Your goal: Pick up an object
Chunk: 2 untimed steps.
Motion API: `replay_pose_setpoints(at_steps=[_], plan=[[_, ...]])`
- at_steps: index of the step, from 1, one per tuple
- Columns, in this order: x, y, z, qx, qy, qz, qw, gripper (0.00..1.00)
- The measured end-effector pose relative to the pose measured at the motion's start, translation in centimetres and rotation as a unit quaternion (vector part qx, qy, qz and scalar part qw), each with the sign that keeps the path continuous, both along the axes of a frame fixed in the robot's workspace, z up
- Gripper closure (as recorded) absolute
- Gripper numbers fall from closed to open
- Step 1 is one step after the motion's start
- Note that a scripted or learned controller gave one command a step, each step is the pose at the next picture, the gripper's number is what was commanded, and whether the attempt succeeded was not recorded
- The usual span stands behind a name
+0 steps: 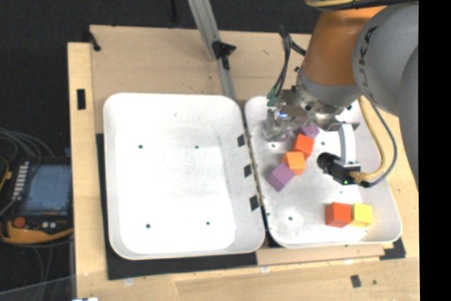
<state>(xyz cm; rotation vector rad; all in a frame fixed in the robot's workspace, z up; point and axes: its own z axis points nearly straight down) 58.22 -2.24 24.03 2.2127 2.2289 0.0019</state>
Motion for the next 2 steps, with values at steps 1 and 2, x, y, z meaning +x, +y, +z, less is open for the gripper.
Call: replay_pose_setpoints(at_steps=[1, 2], plan=[[0.3, 5.9, 0.8, 0.0009, 0.000, 0.001, 1.0000, 1.00], [0.1, 10.8, -0.5, 0.0000, 0.002, 0.000, 1.0000, 1.00]])
